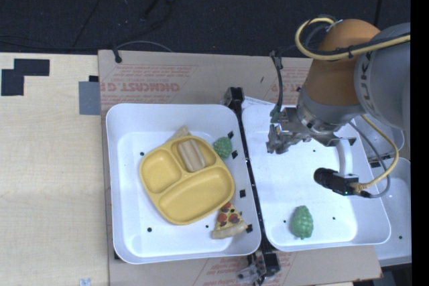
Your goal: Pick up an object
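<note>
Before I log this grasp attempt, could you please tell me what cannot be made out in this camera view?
- Tool: its tips are dark and small against the right bin; open or shut cannot be told.
- Arm: cut off by the right edge.
- Tan item in the yellow divided plate: too small to identify.
- Right bin's far corner: hidden by the arm.

Divided tray (184,187) (left bin (127,137)); grape bunch (301,222) in right bin (375,224).

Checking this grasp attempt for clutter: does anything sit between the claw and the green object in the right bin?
Nothing visible does. The claw hangs over the right bin's upper left area; the green object lies alone toward the near edge, with bare bin floor between them.
</note>
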Controlling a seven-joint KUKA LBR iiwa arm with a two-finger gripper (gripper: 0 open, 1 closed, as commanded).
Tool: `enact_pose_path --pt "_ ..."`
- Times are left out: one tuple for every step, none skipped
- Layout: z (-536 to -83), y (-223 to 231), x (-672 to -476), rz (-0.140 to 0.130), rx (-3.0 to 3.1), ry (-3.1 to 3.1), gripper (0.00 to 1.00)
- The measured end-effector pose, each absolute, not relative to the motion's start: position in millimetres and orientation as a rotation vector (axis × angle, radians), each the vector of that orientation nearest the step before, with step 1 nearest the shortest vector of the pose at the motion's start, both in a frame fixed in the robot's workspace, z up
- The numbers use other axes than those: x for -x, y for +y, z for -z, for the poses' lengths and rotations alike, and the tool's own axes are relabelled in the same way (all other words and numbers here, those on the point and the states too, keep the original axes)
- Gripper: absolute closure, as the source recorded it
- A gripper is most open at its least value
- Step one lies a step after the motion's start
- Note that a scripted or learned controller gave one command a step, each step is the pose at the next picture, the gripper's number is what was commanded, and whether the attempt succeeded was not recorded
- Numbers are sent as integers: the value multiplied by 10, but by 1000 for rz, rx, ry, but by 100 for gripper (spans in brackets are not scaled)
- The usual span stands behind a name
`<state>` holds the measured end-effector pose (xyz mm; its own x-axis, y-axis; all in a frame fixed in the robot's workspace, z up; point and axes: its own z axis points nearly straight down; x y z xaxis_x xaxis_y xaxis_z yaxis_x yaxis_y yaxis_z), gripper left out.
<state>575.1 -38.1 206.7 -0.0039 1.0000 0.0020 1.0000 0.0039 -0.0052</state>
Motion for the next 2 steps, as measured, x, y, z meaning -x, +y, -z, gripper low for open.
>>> enact_pose_path --pt "-2176 159 -5572 -3 2212 -2223 100" --pt "-2111 709 -5438 -5 2212 -2223 100"
